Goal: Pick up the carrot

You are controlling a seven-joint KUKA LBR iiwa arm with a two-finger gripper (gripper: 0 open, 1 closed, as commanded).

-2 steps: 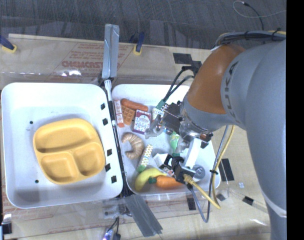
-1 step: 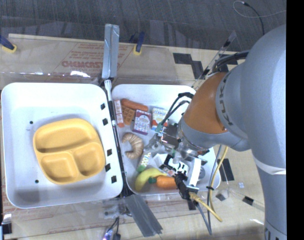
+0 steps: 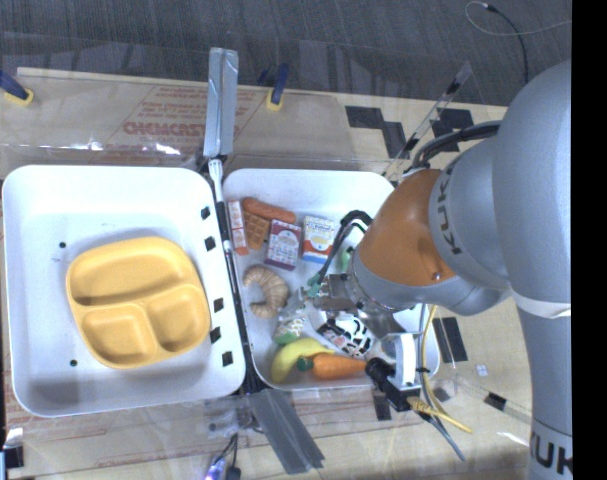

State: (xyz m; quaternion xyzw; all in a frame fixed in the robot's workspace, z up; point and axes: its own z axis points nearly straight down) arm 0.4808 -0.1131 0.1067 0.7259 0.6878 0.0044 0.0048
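Note:
The carrot (image 3: 338, 367) is orange with a green tip at its left end. It lies flat along the front edge of the right bin (image 3: 313, 180), just right of a yellow banana (image 3: 286, 356). My gripper (image 3: 335, 310) hangs below the orange wrist band, over the middle of the right bin, a short way behind the carrot and apart from it. A black-and-white spotted item (image 3: 351, 339) sits between the gripper and the carrot. The wrist hides much of the bin's right side.
The right bin also holds a croissant (image 3: 266, 290), a maroon box (image 3: 283, 245), a small white carton (image 3: 319, 236), a reddish sausage (image 3: 270, 211) and a red-white packet (image 3: 237, 228). A yellow divided tray (image 3: 136, 296) lies in the left bin (image 3: 43, 198).

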